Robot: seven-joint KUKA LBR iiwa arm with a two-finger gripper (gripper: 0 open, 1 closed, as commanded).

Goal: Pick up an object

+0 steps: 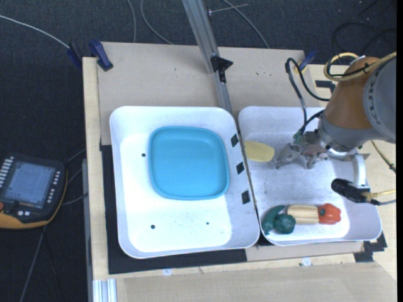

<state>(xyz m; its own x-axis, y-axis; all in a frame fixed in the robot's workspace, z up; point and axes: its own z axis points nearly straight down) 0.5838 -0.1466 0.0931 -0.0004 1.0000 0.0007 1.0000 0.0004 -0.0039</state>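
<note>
My gripper (pixel 293 162) hangs over the middle of the right bin (pixel 277 123), fingers spread open with nothing between them. A pale yellow piece (pixel 259 151) lies just left of the gripper, near the bin's left wall. Along the bin's near edge lie a dark green round object (pixel 278 222), a tan wooden cylinder (pixel 303 214) and a red piece (pixel 329 214), all in a row and well below the gripper.
The left bin (pixel 129 187) holds a light blue square plate (pixel 189 162). A metal pole (pixel 204 33) slants in from the top to the gap between the bins. A handheld pendant (pixel 28 190) lies on the floor at the left.
</note>
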